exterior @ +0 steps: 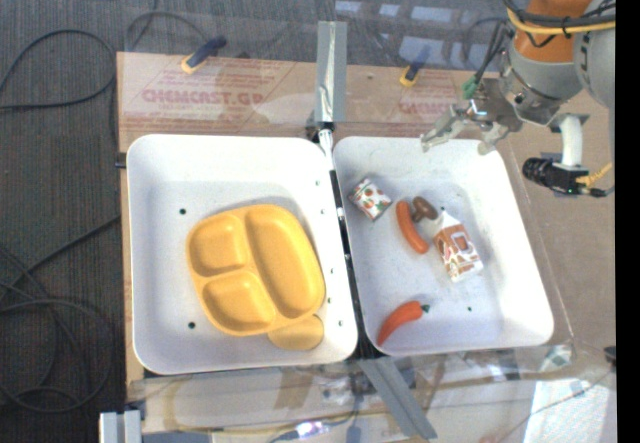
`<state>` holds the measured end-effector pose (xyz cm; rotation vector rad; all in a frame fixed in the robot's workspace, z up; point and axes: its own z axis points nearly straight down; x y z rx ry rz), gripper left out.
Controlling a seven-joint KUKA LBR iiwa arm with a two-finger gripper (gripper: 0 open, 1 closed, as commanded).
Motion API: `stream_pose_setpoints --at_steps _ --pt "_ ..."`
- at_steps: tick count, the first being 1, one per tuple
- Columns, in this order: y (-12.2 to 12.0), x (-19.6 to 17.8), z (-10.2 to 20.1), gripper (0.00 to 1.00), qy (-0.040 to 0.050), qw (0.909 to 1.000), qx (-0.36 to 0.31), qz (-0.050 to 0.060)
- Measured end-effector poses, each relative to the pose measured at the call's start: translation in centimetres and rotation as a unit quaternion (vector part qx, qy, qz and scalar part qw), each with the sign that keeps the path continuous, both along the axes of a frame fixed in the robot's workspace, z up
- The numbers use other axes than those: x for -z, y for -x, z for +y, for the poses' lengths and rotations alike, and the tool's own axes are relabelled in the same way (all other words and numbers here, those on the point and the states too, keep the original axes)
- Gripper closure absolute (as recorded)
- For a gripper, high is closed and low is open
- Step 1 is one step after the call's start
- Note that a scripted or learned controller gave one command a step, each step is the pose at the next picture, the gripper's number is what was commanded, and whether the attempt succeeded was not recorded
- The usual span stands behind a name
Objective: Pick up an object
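Gripper hanging over the far edge of the right bin, fingers spread and pinching nothing.

Nearest, a pale yellow rounded piece [297,334] is peeking out from under the glossy yellow three-compartment plastic tray [257,268] lying in the left white bin [150,231]; its full shape is hidden. In the right white bin [520,301], an orange carrot-shaped toy [399,320] is lying near the near edge, a small printed carton [457,250] and a red sausage-shaped piece [411,226] are sitting mid-bin, a brown lump [425,208] is touching the sausage, and a small patterned box [369,199] is resting by the left wall. The metal two-finger gripper [466,130] is hovering above the far rim.
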<state>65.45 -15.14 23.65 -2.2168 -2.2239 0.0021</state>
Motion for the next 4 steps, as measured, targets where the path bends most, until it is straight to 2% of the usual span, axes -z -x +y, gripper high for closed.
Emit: stream_pose_setpoints --at_steps 1,2,3,4 --pt "4.2 13.4 -3.6 0.0 0.0006 0.9997 -0.023 0.0" --pt "7.6 14.7 -3.2 0.0 0.0031 0.9998 -0.017 -0.007" --pt "7.6 13.6 -3.2 1.0 0.0021 0.9998 -0.017 -0.008" --pt "5.5 2.1 1.3 1.0 0.0013 0.9989 0.047 0.0"
